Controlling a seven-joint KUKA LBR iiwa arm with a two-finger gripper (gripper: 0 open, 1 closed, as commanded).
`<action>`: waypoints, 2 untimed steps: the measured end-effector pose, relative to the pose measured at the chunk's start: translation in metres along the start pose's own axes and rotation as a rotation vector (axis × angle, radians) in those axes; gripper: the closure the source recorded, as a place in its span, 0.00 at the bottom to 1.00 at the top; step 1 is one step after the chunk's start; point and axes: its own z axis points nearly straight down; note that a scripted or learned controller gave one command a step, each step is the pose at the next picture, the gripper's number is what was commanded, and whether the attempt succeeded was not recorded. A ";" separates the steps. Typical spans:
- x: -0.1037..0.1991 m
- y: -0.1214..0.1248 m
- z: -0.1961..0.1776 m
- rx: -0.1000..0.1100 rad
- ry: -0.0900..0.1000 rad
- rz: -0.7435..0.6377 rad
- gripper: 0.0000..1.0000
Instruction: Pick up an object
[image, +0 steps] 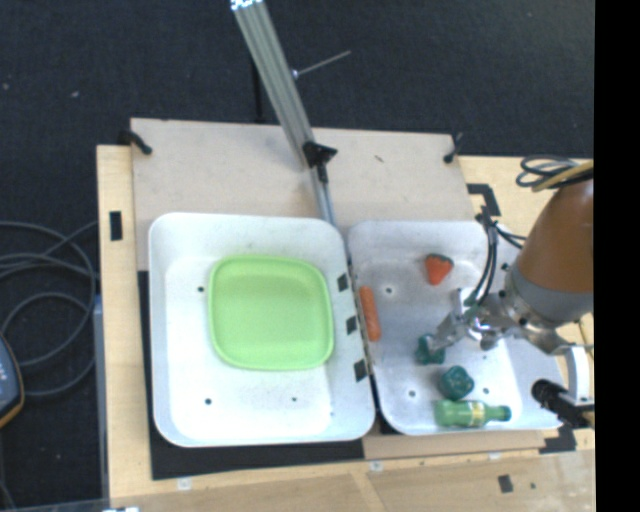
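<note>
In the right bin (400, 250) lie an orange carrot-like stick (370, 313) by the left wall, a red-orange piece (438, 268) near the back, a dark green round object (457, 381) and a green bottle (470, 411) lying on its side at the front. My gripper (447, 335) reaches in from the right, low over the bin floor. A small dark green piece (431, 350) sits right at its fingertips; whether the fingers close on it cannot be made out.
The left bin (180, 300) holds a light green square plate (270, 311). A grey metal pole (285, 95) slants up from the back between the bins. Cables (40, 290) lie at the left of the bench.
</note>
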 end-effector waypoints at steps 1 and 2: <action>0.004 0.006 0.045 0.000 0.000 -0.001 0.00; 0.003 0.007 0.033 -0.005 0.000 0.001 1.00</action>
